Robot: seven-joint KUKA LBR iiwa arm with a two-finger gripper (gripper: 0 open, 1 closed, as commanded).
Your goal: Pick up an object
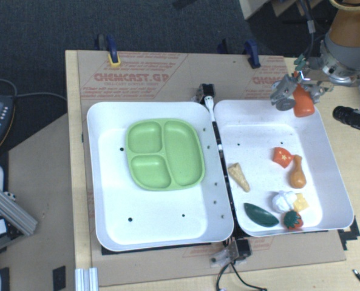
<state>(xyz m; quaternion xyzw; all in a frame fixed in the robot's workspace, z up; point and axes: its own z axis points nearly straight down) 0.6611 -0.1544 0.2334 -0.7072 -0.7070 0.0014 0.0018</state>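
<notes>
Orange object (303,103): clamped between my fingers, long axis upright.
My gripper (295,96): above right bin's (258,121) far-right corner.

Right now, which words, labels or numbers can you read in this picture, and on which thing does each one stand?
"CHEMCAST.GP", red print on the brown board behind the left bin.
A second red print on the same board behind the right bin: partly hidden and too blurred to read.
I can read no other text.
</notes>
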